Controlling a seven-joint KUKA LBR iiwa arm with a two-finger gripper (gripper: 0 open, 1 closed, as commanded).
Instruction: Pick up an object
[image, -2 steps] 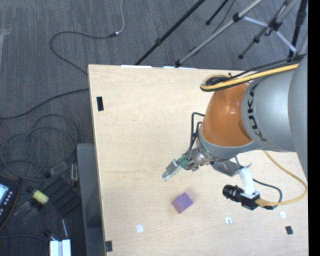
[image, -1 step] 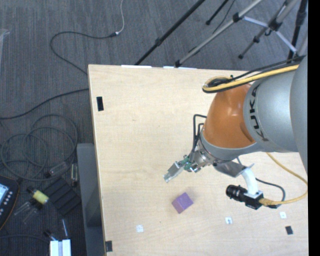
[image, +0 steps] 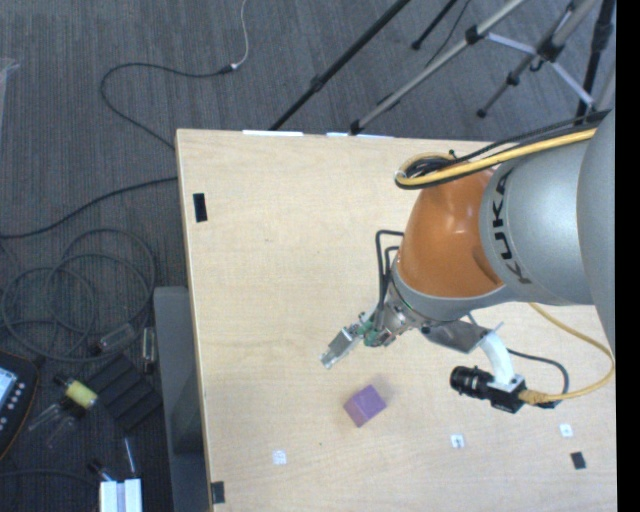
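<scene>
The grey KUKA arm (image: 560, 220), with its orange band (image: 450, 240), is reaching in from three o'clock over a pale wooden tabletop (image: 290, 230). Its gripper (image: 340, 346) is pointing toward eight o'clock and is hanging near the middle of the board; whether it is wide or narrow cannot be told from this slant, and nothing is showing between its tips. A small purple cube (image: 365, 405) is lying flat on the tabletop at about five o'clock from the gripper, near it but apart from it. A yellow cable (image: 585, 372) is looping from the arm down to a black camera unit (image: 487, 386) on a white bracket. Dark cables (image: 80, 300) are lying coiled on the grey carpet at nine o'clock.
</scene>
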